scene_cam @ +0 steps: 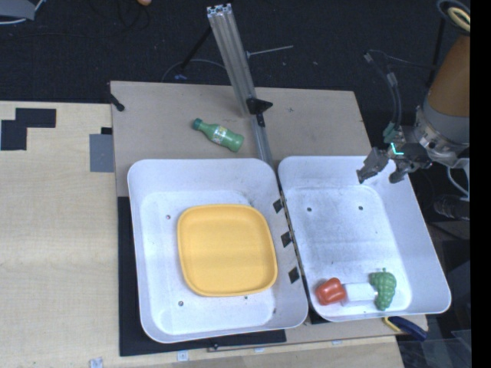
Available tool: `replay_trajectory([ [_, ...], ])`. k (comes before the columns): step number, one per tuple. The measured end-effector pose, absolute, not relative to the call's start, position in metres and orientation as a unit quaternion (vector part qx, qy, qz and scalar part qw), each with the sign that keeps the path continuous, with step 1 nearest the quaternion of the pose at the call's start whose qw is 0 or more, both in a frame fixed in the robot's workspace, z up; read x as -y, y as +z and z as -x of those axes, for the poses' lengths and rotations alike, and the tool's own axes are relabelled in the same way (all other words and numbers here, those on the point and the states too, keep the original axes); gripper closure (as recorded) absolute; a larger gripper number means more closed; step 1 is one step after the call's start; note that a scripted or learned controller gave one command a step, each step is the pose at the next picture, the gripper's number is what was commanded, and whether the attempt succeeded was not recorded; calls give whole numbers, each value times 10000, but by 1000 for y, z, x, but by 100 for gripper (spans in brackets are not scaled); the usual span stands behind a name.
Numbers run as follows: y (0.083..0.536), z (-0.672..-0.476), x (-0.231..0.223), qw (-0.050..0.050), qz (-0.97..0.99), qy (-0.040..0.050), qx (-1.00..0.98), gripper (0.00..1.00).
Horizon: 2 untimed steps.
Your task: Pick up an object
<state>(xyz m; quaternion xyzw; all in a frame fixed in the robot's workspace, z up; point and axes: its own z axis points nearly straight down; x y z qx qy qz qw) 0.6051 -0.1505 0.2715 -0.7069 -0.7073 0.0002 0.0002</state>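
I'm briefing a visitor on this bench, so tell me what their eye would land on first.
The yellow plate stands out most, lying flat in the middle of the left bin. Next come the red pepper and the green broccoli-like toy near the front edge of the right bin, with the gripper open above that bin's far right corner. A green bottle lies on the board behind the bins.

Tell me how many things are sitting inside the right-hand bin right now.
2, both near its front edge: a red pepper toward the front left corner, and green broccoli to its right. A pale patch lies between them; I can't tell if it's another object.
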Motion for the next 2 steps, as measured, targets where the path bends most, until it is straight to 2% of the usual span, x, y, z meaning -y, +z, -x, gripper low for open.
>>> replay_trajectory([
  [1, 271, -605, 150, 2, 7069, 2, 7073, 0],
  [2, 212, -612, 148, 23, 7065, 17, 7077, 0],
])
